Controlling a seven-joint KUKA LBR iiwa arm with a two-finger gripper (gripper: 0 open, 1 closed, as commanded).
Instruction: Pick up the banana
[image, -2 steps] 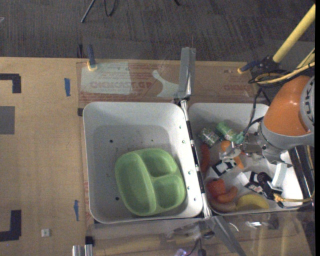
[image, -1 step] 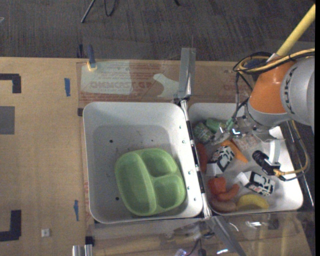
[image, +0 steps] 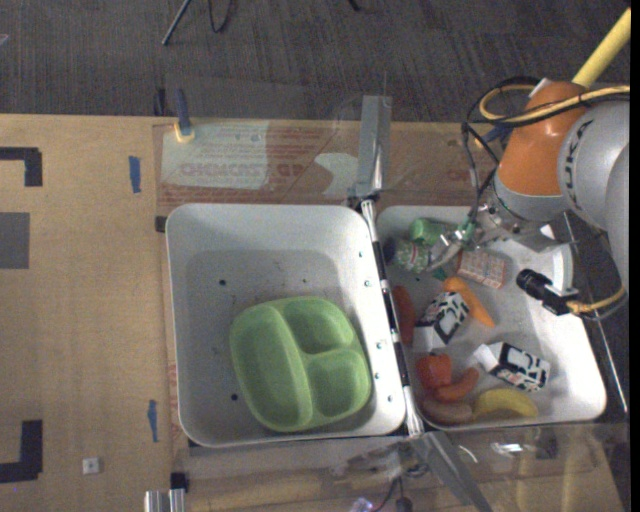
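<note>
1 banana (image: 505, 403) | 2 cartons (image: 518, 366) | 1 green tray (image: 300, 362) | 2 bins (image: 190, 260)

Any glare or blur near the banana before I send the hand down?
Camera view: banana is soft but readable, no glare on it; reflections streak the clear panel just below it; the hand looks blurred against the clutter.

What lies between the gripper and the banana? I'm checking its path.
In the camera view, between the gripper and the banana lie a carrot and a black-and-white carton.
</note>
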